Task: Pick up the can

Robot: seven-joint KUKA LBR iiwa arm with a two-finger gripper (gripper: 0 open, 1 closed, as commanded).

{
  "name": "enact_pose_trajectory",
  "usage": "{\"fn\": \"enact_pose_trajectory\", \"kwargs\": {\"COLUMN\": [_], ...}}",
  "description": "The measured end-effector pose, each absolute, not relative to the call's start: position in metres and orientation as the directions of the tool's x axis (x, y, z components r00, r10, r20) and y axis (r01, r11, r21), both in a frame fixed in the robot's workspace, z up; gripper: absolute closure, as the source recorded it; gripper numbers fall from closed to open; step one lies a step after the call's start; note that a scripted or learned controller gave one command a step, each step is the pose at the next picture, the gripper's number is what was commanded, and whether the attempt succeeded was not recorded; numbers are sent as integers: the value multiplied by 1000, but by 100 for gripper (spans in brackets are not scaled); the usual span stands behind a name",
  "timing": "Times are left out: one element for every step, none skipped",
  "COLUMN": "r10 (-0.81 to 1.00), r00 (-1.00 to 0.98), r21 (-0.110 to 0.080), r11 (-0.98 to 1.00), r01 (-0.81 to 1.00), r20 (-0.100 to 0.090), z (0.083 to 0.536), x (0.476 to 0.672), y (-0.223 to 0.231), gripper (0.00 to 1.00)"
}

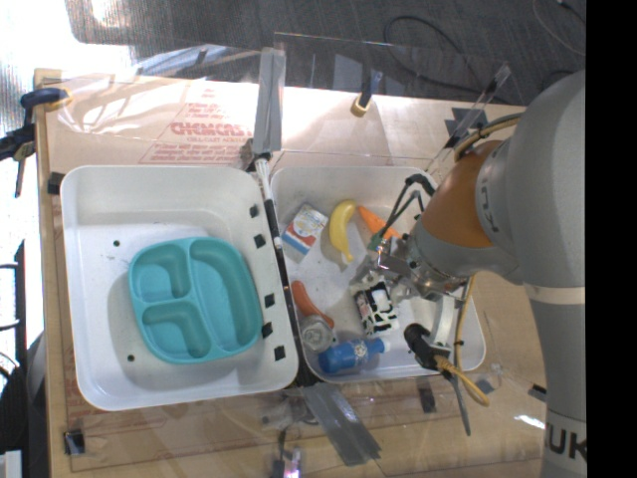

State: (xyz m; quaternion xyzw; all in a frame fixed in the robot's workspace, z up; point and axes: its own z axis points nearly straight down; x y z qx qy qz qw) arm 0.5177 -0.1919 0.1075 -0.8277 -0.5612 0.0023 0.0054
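Dark carpet and loose cables behind; in front, a wooden counter (119,118) under clear plastic sheeting, carrying two white bins side by side, presumably one to pick from and one to drop into. On the left, a left bin (80,267) with one teal divided tray (191,297) lying flat in its middle. Past the hinge strip, a right bin (299,172) crowded with jumbled small things: one white carton (305,230), one banana (343,229), one orange carrot-like piece (372,219), one red-orange object (311,302), one black-and-white patterned item (375,307). At the near wall, one can (318,338), apparently silver top up, just beside one blue bottle (353,355) lying on its side. Further right, the pincer (383,285) low over the patterned item, near but apart from the can; cannot tell how wide it stands or whether anything is gripped.
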Motion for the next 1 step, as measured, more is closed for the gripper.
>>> {"fn": "enact_pose_trajectory", "kwargs": {"r10": [772], "r00": [636], "r21": [-5], "r11": [-636], "r01": [772], "r20": [-1], "z": [178], "x": [513], "y": [-132], "gripper": [100]}}
